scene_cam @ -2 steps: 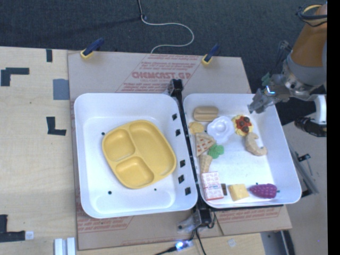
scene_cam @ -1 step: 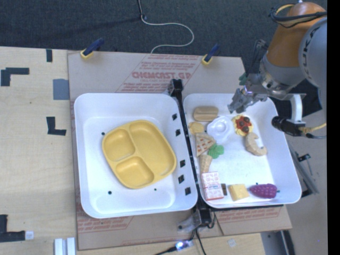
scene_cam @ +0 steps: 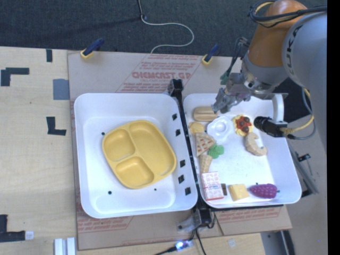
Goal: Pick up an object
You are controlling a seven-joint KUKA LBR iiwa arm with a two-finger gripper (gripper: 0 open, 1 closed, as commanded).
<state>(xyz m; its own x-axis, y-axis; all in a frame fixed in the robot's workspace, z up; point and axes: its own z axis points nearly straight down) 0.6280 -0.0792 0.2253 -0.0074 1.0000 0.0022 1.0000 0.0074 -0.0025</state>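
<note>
In the camera view, the tabletop (scene_cam: 32, 158) carries two shallow white bins side by side on a sheet of cardboard (scene_cam: 154, 73). The left bin (scene_cam: 87, 195) holds a yellow divided plate (scene_cam: 139, 153), which lies near its centre. The right bin (scene_cam: 284, 166) holds many small toy foods. At about 11 o'clock in this bin lies a bread roll (scene_cam: 203, 113), and just beside it, toward the centre, a white cup (scene_cam: 219, 128). Below the cup are a waffle cone (scene_cam: 204, 147) and a green leafy piece (scene_cam: 215, 151). At about 2 o'clock lies a small pizza piece (scene_cam: 243, 124), and under it a pale croissant (scene_cam: 255, 145). Along the 6 o'clock edge are a red-and-white carton (scene_cam: 211, 185), a yellow cheese cube (scene_cam: 237, 192) and purple grapes (scene_cam: 263, 190).

The grey arm comes in from 2 o'clock. Its hand (scene_cam: 223, 104) hangs over the upper left part of the right bin, just beside the bread roll and above the white cup. I cannot tell how far the hand is open, and nothing is seen in its hold.
</note>
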